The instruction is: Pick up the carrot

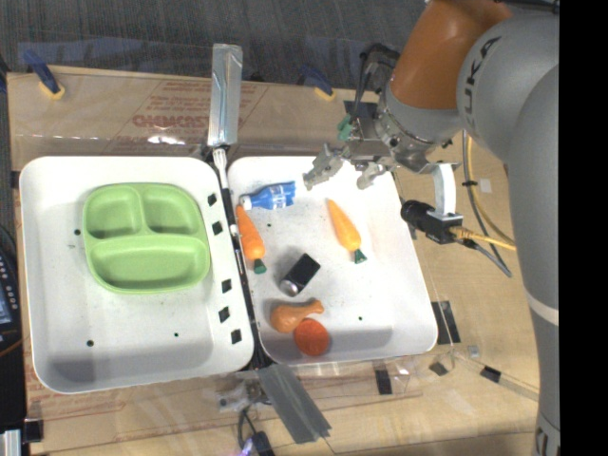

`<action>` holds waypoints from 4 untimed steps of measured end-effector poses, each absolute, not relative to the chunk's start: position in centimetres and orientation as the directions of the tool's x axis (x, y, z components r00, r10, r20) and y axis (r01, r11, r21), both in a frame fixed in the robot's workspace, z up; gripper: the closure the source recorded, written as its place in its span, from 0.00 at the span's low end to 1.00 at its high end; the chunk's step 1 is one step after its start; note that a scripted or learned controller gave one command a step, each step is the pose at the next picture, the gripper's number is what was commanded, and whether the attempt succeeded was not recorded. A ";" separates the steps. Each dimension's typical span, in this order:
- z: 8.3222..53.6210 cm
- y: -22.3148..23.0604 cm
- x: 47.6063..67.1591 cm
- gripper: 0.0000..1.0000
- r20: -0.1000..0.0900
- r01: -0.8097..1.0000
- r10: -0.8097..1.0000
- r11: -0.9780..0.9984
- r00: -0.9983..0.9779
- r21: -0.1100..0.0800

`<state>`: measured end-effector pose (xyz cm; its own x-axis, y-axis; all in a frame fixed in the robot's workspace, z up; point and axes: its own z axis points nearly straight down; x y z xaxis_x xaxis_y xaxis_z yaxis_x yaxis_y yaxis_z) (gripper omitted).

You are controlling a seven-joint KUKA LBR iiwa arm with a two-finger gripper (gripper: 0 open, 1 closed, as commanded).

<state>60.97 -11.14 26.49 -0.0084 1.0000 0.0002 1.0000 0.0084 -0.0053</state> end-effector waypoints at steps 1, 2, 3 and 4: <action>10.6 -15.8 62.3 0.00 0.001 0.999 0.999 -0.038 0.038 -0.010; 13.9 -20.4 63.2 0.00 0.000 1.000 1.000 -0.020 0.020 -0.001; 9.8 -20.3 62.1 0.00 0.001 0.999 0.999 -0.035 0.034 0.010; 14.8 -20.6 60.4 0.00 -0.001 0.983 0.983 0.186 -0.186 0.000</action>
<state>60.44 -20.64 14.85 -0.1861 0.9825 -0.0010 0.9825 0.1861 0.0004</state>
